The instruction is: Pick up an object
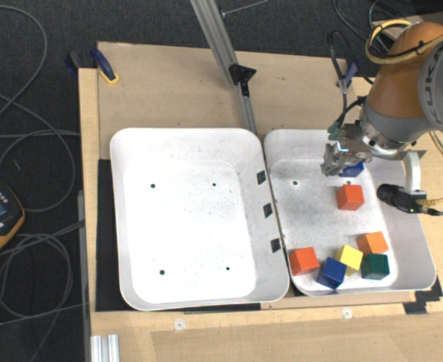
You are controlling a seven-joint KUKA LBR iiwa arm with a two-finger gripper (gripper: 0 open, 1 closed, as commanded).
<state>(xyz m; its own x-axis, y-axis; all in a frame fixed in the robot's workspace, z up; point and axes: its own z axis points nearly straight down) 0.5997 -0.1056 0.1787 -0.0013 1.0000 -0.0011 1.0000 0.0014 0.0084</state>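
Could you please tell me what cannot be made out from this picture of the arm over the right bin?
- Camera view: the gripper is seen from above and small, so its finger opening cannot be told.
- Camera view: a blue object under the gripper is mostly covered by it; its shape and whether it is gripped are unclear.
- Camera view: the arm is cut off by the right edge.

the arm (406,74) reaches in from the right, gripper (340,159) pointing down low over the right bin's (304,210) far end.
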